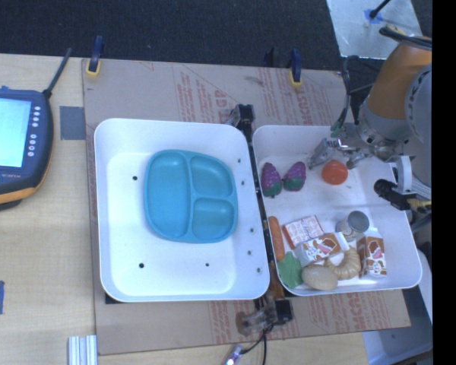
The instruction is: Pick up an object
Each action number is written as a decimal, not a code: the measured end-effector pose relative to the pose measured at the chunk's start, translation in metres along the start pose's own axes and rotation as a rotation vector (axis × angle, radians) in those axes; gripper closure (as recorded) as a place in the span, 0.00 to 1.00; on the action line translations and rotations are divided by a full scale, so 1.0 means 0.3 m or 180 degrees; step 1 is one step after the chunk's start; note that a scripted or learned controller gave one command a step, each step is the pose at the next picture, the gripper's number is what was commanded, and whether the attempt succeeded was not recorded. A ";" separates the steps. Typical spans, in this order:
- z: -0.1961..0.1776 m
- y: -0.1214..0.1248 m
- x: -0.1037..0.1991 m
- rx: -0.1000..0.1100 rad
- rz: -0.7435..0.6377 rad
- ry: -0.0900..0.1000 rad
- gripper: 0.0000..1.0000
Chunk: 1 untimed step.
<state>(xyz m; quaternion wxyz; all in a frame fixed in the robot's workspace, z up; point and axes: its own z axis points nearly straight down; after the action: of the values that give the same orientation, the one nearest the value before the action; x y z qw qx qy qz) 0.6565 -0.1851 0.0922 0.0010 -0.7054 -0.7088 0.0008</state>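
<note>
1. You see the bench (45, 265), a light wooden surface, with a brown cardboard sheet (190, 90) lying on it under both bins.
2. The left bin (114, 265) is white and shallow. It holds one blue divided plate (190, 196), which lies flat near the middle of the bin.
3. The right bin (399, 280) is also white and touches the left bin along one side. All the small objects are in this bin.
4. The arm (399, 90) comes in from the right, grey with an orange band, and it hangs over the far right part of the right bin.
5. A tablet-like screen (11, 147) with an orange-black frame lies on the bench, well apart to the left of the bins.
6. The gripper (336, 152) is low over the right bin. Its metal fingers point toward the red-orange ball (334, 172), which lies on the bin floor just below them. You cannot tell if the fingers are released or clenched, and you cannot tell if they touch the ball.
7. Two purple fruit-like objects (283, 178) lie side by side, left of the ball.
8. Near the front of the right bin there is a crowded group: an orange carrot (276, 236), small cartons (304, 230), a silver can (356, 223), a potato (319, 277) and a green piece (290, 268).
</note>
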 end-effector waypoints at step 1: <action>0.001 -0.043 -0.027 0.0004 0.0005 0.0001 0.00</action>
<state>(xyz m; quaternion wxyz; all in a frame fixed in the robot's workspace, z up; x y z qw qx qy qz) 0.6436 -0.1932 0.0919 0.0016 -0.7060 -0.7082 0.0012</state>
